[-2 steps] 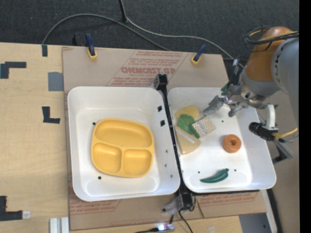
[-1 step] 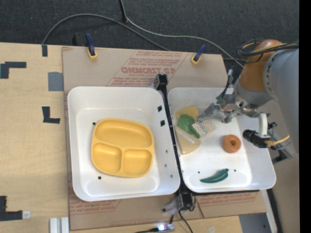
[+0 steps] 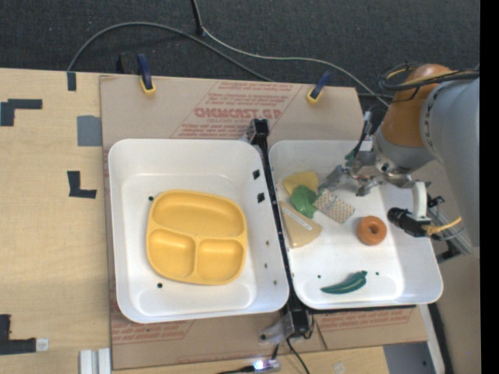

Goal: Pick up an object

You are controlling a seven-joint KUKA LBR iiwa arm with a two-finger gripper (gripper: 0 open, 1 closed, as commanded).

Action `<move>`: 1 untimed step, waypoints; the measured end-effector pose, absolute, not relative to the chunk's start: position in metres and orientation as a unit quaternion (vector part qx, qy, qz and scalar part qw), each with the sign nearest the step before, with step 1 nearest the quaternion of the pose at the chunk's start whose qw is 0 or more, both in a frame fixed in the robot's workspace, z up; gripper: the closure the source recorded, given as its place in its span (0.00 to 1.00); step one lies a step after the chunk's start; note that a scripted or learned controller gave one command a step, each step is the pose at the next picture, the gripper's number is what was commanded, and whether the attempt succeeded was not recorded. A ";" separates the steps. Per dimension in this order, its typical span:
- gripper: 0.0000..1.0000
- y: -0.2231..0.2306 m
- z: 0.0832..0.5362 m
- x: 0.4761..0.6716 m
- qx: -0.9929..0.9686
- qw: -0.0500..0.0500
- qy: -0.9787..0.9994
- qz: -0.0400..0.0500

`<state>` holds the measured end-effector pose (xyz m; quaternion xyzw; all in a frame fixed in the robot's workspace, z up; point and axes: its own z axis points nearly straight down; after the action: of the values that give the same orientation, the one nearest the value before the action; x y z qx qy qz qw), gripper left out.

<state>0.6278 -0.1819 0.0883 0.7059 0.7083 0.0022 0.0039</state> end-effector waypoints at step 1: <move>1.00 -0.182 0.098 0.627 0.705 0.004 0.709 0.001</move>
<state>0.6272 -0.1821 0.0979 0.7053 0.7089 0.0009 0.0042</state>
